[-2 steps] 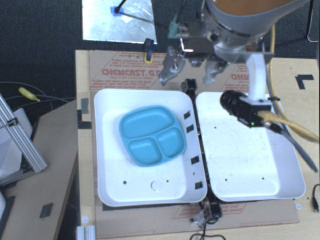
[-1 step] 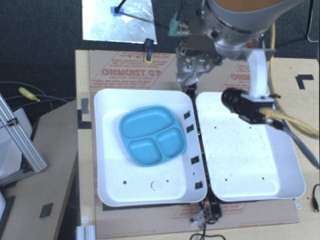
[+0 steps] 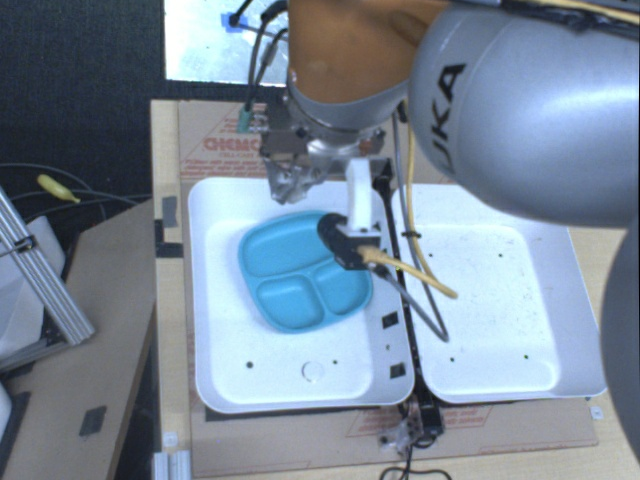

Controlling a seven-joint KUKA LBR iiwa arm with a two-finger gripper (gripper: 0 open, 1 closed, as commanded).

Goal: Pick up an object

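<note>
At 12 o'clock of blue divided plate: hand hovers | plate lies flat in left bin | hand's opening and hold cannot be told

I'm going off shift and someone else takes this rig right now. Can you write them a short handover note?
Tool: above the far side of the left bin, just beyond the far rim of the blue divided plate. I cannot tell whether it touches the plate.
Plate: lies flat in the left bin, hollow side up.
Done: nothing lifted yet.
Left: grasp the plate, probably by its rim, and raise it.
</note>
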